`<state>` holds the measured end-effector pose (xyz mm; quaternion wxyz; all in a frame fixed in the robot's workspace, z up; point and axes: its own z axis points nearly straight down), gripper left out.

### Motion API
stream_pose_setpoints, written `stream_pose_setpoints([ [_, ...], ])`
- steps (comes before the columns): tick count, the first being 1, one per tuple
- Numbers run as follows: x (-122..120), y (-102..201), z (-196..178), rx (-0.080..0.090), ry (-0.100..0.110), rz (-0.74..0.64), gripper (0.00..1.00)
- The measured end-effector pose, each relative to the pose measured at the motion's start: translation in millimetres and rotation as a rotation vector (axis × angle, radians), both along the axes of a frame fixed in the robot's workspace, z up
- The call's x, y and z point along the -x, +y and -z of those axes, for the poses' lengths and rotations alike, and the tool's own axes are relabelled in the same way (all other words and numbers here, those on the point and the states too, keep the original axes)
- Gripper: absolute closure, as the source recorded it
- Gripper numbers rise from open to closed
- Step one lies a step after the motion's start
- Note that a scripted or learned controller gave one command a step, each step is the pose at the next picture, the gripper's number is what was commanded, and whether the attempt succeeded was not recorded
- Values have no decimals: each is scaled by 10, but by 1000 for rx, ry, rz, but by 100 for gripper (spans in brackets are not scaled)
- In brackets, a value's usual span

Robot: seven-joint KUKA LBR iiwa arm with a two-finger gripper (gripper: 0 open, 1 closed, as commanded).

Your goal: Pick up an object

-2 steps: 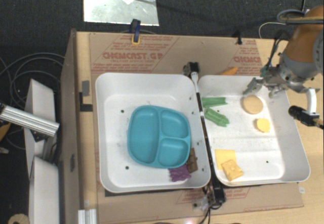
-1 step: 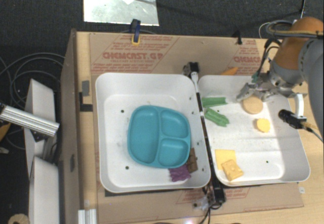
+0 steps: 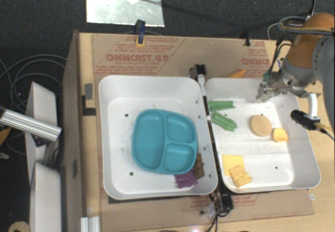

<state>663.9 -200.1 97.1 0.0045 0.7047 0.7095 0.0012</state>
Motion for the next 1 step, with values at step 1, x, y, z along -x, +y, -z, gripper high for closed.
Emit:
stream_pose_setpoints([
  [1,0,3,2,0,0,-2,0],
])
